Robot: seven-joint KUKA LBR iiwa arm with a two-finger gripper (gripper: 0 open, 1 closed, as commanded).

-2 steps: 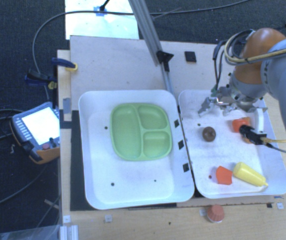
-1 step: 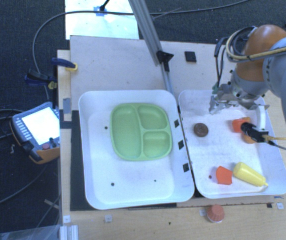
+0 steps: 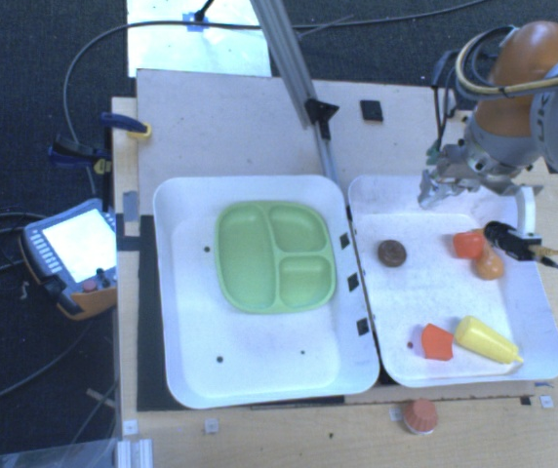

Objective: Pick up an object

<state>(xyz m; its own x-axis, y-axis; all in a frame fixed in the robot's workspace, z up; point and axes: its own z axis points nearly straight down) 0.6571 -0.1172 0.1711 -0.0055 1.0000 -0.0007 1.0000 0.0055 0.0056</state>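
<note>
Over the far edge of the right-hand shallow white bin (image 3: 425,295), the two-finger gripper (image 3: 443,189) hangs from the grey arm with its orange band (image 3: 528,61), which enters from the right. Nothing is seen held in it; whether it is wide or narrow cannot be told from this slant.

Candidate objects, all on the floor of the right bin and all apart from the gripper:
- a small brown round disc (image 3: 391,253), lying flat nearer than the gripper and a little to its left;
- a red-orange block (image 3: 468,244), to the right of the disc;
- an orange ball (image 3: 489,265), just beside the block on its near right side, seemingly touching it;
- a red wedge-shaped piece (image 3: 437,342), towards the near edge of the bin;
- a yellow cone-shaped piece (image 3: 489,340), lying on its side just to the right of the wedge, its tip pointing right and near.

The left-hand shallow white bin (image 3: 259,349) holds a pale green plastic plate with three compartments (image 3: 276,256), set towards its far half.

On the bench (image 3: 211,125), a small black square (image 3: 371,111) lies beyond the right bin, and a round brownish-orange cap (image 3: 418,415) sits near the front edge, outside the bins. A grey metal pole (image 3: 284,42) slants across the far side.
</note>
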